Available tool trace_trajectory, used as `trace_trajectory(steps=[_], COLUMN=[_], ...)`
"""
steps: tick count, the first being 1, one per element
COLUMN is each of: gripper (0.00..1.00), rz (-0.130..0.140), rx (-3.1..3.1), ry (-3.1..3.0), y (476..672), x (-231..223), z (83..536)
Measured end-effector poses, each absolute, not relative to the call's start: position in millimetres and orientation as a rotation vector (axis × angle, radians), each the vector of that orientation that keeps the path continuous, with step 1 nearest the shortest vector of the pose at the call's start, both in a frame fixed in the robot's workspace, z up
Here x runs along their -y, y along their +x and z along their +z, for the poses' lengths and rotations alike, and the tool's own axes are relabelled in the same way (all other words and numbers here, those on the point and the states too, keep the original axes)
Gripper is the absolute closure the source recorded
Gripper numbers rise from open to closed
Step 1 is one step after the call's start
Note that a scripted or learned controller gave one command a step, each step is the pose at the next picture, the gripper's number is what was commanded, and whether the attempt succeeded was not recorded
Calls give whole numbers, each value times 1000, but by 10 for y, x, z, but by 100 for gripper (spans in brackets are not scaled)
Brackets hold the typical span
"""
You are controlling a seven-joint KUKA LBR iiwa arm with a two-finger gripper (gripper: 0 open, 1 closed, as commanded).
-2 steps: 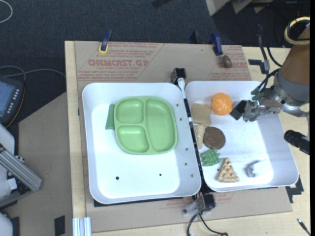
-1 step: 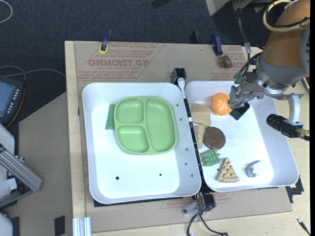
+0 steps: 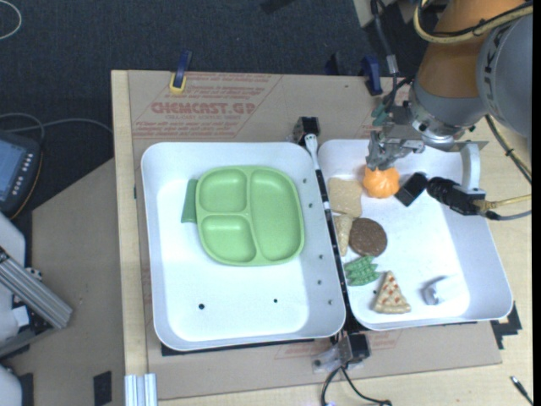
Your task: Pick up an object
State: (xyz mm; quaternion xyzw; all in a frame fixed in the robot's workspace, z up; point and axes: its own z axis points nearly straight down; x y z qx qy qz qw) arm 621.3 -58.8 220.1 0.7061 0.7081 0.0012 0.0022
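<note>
Orange toy fruit (image 3: 381,183) sits directly under my gripper (image 3: 383,161); jaw state indiscernible, so I descend centred, then close.

The grey arm with its orange band reaches in from the right, its gripper (image 3: 383,161) low over the right shallow white bin (image 3: 473,252), just above a small orange round fruit-like object (image 3: 381,183). Near it in that bin lie a tan bread slice (image 3: 344,194), a brown round patty (image 3: 368,237), a green leafy piece (image 3: 361,270), a pizza wedge (image 3: 390,293) and a small grey metal piece (image 3: 433,291). The left white bin (image 3: 169,277) holds a light green divided plastic tray (image 3: 250,214). Both bins sit on a brown cardboard-covered surface (image 3: 211,100).
</note>
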Motion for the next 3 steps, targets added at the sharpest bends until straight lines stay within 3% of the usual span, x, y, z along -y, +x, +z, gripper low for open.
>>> trace_trajectory(steps=[2, 3], gripper=[100, 100], rz=[-2, 1], rx=[-2222, -2219], ry=[2222, 2218], y=[6096, 6235], x=[546, 589], z=[2305, 2240])
